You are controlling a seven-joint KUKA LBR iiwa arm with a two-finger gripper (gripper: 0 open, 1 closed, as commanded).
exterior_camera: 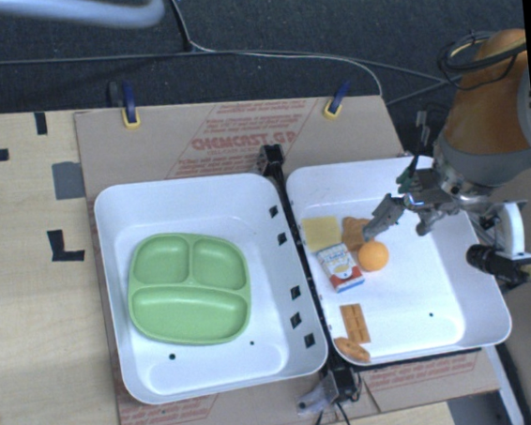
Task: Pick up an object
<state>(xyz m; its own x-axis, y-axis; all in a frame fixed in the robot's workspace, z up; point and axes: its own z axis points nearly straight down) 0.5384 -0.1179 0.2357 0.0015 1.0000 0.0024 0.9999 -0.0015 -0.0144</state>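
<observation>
One green tray [189,288], left bin [130,362]

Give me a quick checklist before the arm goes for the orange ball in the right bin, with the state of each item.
1. Target in sight: orange ball lies in the right bin: ok.
2. Gripper near target: it hovers up and right of the ball, not on it: ok.
3. Nothing between the fingers: ok.
4. Room around ball: small carton lies just left, a brown piece just above: not ok, crowded.
5. Height above the bin floor: cannot tell.
6. Left bin holds the green tray, away from the path: ok.
</observation>
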